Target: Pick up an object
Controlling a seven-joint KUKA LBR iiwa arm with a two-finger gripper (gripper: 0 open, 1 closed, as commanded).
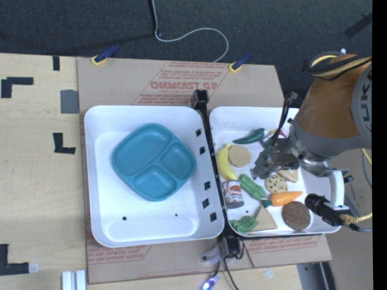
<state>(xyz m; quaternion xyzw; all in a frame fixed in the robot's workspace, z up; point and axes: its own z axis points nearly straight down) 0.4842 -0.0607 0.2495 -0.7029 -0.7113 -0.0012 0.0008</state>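
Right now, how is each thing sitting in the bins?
Blue divided plate: flat in the left bin, nothing on it.
Banana: lying by the divider.
Carrot: lying on its side.
Small can: tipped over.
Tool: low over the food.

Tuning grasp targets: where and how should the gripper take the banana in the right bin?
Grip the banana at mid-length, fingers closing across its narrow width, coming straight down. It lies flat and curved along the right bin's left wall, so the left finger has little room; the round cracker crowds its right side.
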